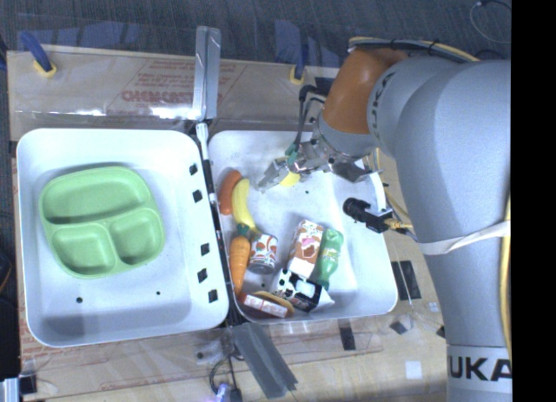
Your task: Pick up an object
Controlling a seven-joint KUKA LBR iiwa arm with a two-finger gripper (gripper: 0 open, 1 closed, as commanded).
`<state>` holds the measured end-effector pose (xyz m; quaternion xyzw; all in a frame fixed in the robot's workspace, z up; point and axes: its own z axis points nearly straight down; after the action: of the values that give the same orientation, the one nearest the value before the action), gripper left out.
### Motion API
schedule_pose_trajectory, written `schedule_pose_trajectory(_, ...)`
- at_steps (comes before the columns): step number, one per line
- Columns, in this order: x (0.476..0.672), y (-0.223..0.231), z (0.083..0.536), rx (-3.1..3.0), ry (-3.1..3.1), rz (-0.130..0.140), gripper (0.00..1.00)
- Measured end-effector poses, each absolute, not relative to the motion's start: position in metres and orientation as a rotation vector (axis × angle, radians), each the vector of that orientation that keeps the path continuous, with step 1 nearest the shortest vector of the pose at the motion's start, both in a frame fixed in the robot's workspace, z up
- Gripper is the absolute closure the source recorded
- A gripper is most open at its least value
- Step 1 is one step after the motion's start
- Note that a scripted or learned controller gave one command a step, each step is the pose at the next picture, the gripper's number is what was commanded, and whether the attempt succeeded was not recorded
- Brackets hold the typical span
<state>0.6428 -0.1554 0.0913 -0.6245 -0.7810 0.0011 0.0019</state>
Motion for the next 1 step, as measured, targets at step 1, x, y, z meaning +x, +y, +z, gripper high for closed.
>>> schedule_pose_trajectory(1,0.6429,-0.1541,0.101,-1.953,-2.454,0.006,1.0)
